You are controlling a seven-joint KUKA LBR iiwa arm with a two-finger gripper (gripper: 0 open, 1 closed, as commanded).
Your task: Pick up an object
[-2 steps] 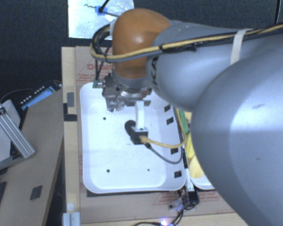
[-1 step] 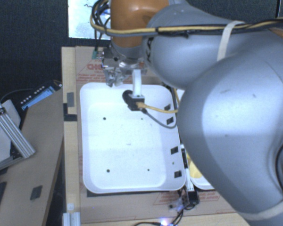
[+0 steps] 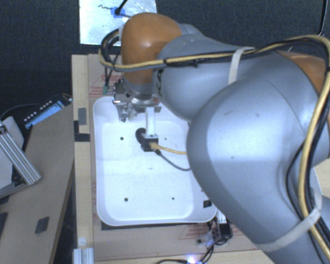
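gripper point(image 3: 130, 108) low over bin's point(image 3: 107, 164) far corner; grip state: cannot tell. object location: cannot tell, arm point(image 3: 253, 136) covers much. advice: confirm a target under the tool before closing, descend straight.

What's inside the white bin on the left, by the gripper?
The bin shows bare white floor with a few small dark dots. The arm covers its right part, so anything there is hidden.

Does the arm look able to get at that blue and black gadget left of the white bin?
Probably, though at a stretch: the tool hangs over the far end of the bin, and only the low rim lies between it and the gadget.
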